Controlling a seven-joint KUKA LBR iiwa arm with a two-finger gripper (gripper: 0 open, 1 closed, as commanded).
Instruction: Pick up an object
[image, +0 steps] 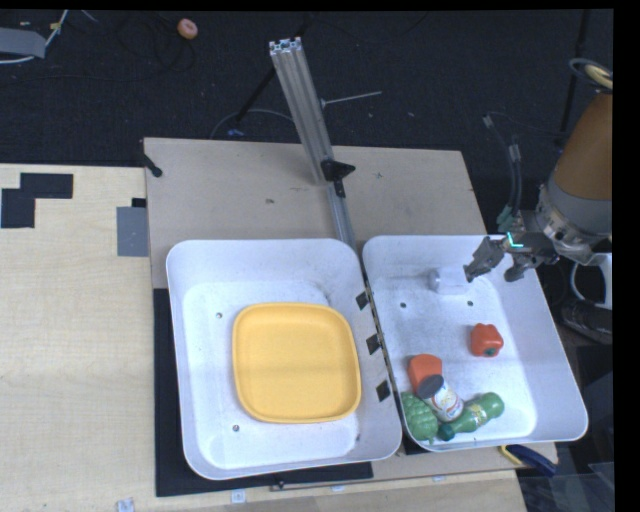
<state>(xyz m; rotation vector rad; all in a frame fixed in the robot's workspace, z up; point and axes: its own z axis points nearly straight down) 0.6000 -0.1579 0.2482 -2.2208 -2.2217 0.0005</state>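
While poised over the right bin's (560, 400) upper right corner with fingers spread and nothing between them, gripper (497, 262). Just left of it, small grey block (447, 279); below, well apart, red pepper (486, 340); farther down, orange cup (423, 370), green bottle (470, 415), label unreadable. Left bin (200, 290): yellow plate (296, 361).
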